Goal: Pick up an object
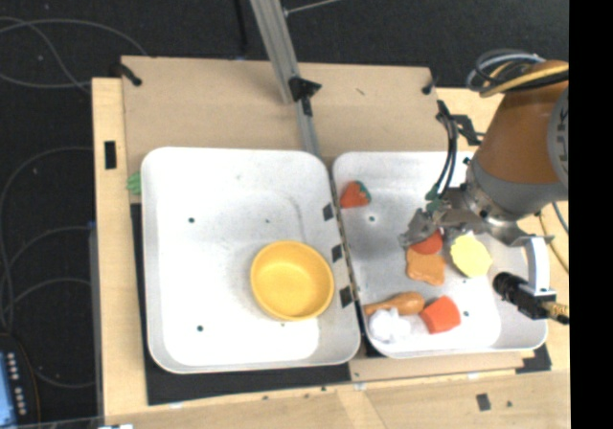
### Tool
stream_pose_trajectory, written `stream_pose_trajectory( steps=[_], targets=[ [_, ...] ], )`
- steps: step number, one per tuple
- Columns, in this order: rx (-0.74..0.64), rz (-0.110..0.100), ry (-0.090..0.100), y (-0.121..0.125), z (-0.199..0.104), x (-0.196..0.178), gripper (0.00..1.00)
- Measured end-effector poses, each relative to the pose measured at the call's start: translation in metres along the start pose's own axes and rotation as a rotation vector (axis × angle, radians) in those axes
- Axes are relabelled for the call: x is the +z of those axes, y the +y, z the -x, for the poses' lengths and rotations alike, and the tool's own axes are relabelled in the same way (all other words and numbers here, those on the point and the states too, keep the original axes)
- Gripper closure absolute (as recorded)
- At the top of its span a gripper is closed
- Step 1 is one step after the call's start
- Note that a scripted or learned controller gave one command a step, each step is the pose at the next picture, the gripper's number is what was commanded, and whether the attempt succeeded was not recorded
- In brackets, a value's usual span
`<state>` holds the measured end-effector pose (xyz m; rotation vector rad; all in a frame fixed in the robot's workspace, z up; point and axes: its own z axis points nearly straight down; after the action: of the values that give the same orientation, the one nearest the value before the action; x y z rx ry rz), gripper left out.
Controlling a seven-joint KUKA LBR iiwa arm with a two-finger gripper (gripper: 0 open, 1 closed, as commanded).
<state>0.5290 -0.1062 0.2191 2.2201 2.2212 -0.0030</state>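
The arm [522,154] is grey under a broad orange band — black cables trail its side.

Gripper [428,229] above orange lump [426,267] (perhaps touching); yellow bowl [291,280] left.

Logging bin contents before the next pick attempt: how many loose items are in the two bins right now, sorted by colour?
Yellow: 2, bowl, pale yellow disc
Red: 3, strawberry-like piece, red block, red piece under the gripper
Orange: 2, orange chunk, carrot-like piece
White: 1, white lump
Total: 8
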Motion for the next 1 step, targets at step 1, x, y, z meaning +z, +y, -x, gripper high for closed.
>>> stream_pose_trajectory(
  steps=[1],
  targets=[
    [-0.008,0.004,0.004,-0.0013,-0.0537,-0.0153,1.0]
  ],
)
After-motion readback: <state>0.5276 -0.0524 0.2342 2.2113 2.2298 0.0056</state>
